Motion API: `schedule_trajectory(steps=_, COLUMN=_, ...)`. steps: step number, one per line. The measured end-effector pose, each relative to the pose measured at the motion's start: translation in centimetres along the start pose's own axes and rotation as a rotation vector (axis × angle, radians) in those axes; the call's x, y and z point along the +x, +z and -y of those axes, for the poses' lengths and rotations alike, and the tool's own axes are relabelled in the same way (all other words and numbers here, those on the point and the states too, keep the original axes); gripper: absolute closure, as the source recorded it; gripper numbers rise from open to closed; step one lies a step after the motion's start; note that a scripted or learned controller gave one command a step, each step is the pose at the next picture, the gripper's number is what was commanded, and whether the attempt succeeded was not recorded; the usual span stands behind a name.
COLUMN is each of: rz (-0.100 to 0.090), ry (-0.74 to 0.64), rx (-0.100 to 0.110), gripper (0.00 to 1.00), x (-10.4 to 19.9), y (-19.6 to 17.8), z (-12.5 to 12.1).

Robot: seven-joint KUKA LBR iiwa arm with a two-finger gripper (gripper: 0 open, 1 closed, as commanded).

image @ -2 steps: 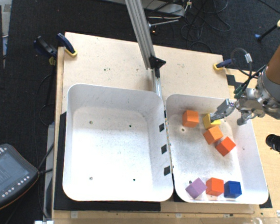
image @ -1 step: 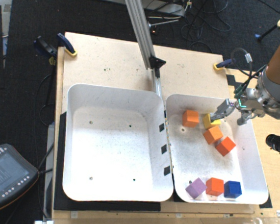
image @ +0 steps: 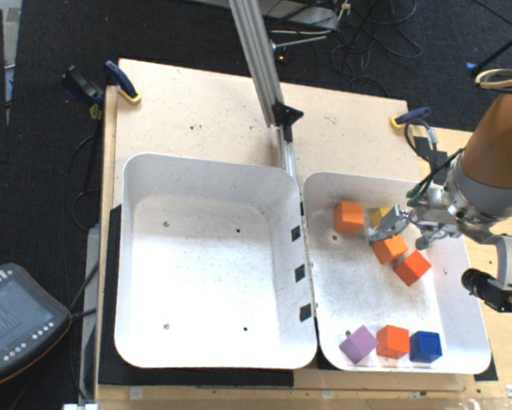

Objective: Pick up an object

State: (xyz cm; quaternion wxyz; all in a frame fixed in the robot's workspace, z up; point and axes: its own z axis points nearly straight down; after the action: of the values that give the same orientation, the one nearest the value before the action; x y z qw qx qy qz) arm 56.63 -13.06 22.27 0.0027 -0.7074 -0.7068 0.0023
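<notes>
My arm point(image: 506, 134) is a fat rounded orange band over a smooth grey shell. Black cables loop beside my wrist, and a yellowish cable point(image: 507, 80) curls over the top. A black bracket point(image: 493, 290) juts off one side. My pincer point(image: 407, 225) is small, grey metal.

Pale wooden bench point(image: 210, 119) on dark floor point(image: 59, 9) strewn with cables point(image: 382, 22).
</notes>
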Motion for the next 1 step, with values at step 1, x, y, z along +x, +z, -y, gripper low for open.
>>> schedule_trajectory(steps=1, rz=0.0, ry=0.0, rx=-0.001, gripper=0.0, x=-0.62, y=5.6, z=-0.69)
